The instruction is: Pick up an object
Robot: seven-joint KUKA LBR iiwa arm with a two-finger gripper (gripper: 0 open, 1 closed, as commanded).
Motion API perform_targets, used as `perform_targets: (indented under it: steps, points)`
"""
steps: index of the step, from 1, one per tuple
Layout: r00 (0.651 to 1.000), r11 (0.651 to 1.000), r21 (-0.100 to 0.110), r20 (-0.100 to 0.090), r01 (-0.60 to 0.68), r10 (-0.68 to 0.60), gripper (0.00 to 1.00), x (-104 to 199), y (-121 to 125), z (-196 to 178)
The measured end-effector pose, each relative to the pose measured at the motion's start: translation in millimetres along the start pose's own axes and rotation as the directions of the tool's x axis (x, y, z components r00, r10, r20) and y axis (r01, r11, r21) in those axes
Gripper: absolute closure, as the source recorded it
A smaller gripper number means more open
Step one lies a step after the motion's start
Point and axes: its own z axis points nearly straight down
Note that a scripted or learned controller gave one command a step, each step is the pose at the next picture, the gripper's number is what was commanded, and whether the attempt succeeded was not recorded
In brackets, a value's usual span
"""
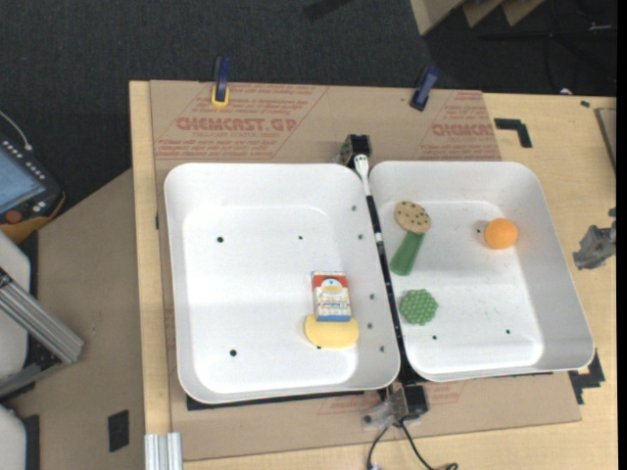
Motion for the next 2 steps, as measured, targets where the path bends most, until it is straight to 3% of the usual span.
perform_targets:
  steps: [1, 2]
  points:
    - [1.000, 1.000, 0.001, -0.001, 0.000, 0.000, 1.00, 0.1, -0.2, 17.5]
    - [1.000, 1.000, -0.006, 0.004, 0.001, -0.001, 1.00, -0.4, 0.5, -13.3]
